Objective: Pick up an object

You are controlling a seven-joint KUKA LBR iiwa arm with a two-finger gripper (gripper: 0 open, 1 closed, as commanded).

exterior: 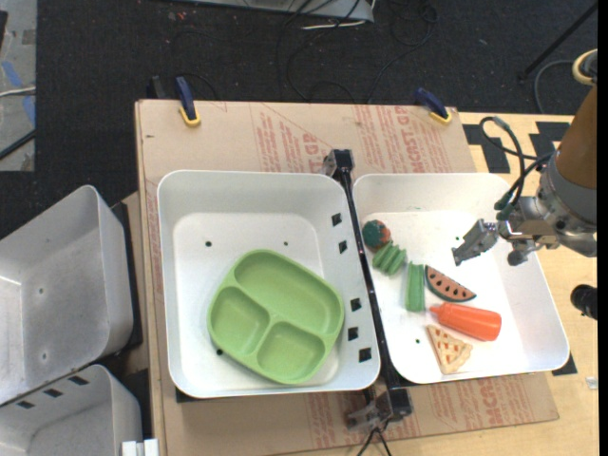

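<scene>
- Camera view: the gripper (472, 246) hangs over the right bin (546, 283), up and to the right of the toys, with nothing seen between its fingers; whether they stand open or closed cannot be told from this slant.
- The right bin holds 6 toy foods clustered towards its left half: a small red-and-green ball-like toy (377, 232) near the divider, a short green piece (389, 257) just below it, a long green pod (415, 287), a watermelon slice (448, 284) beside the pod, an orange carrot (467, 321) under the slice, and a waffle-patterned wedge (449, 350) lowest.
- The left bin (180, 255) carries a green divided plate (275, 315) — 3 compartments, lying flat.
- Judgement on handling: the toys look like light, rigid plastic, likely smooth and prone to slip. The carrot seems the best candidate — thick, rounded, with some free room to its right; closing across its narrow width near the middle should hold.
- The watermelon slice and wedge lie flat and thin, so the fingers would have little to bite on; the pod touches or nearly touches the slice, which crowds a grasp there.
</scene>
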